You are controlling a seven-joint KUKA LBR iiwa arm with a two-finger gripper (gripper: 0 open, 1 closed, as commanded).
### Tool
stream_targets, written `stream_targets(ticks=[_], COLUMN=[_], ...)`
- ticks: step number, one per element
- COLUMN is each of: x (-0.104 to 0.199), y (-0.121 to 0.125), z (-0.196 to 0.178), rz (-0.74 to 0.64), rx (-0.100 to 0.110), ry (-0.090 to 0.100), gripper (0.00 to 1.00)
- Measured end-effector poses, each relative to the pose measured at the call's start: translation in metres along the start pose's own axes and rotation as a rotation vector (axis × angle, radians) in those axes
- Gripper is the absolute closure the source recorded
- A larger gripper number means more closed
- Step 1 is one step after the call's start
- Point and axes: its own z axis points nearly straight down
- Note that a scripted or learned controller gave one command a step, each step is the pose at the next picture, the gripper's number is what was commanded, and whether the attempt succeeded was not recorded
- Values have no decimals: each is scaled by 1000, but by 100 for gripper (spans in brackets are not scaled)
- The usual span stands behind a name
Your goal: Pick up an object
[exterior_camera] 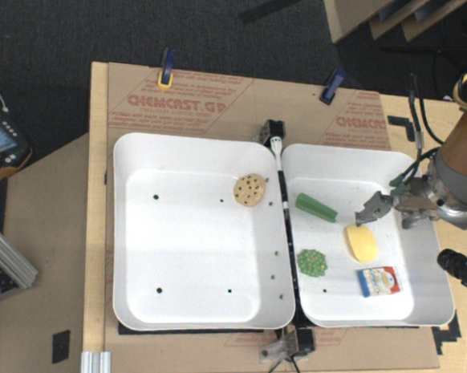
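In the right bin (417,313) lie a green oblong piece (316,207), a yellow lemon-like object (363,243), a green knobbly ball (313,263) and a small blue, red and white packet (379,282). A round tan cookie (249,189) rests in the left bin (184,298) near its back right corner. My gripper (390,215) hangs over the right bin's back half, just above and behind the yellow object. Its fingers (372,209) are spread apart, open, with nothing between them.
The two bins meet at a raised middle ridge (283,226). They sit on a cardboard sheet (224,100) held by blue clamps at the back. Cables and the arm's body (460,167) crowd the right side.
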Motion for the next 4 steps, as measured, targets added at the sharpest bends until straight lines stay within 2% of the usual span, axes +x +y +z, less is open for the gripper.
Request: stream_targets(ticks=[1,2,3,4], x=[0,-91,33,-39], y=[1,-55,14,-40], z=[-11,-24,-126,-71], rz=[-1,9,-14,8], rx=[-3,1,-16,6], ry=[-1,-2,-1,1], gripper=[100,100,100,100])
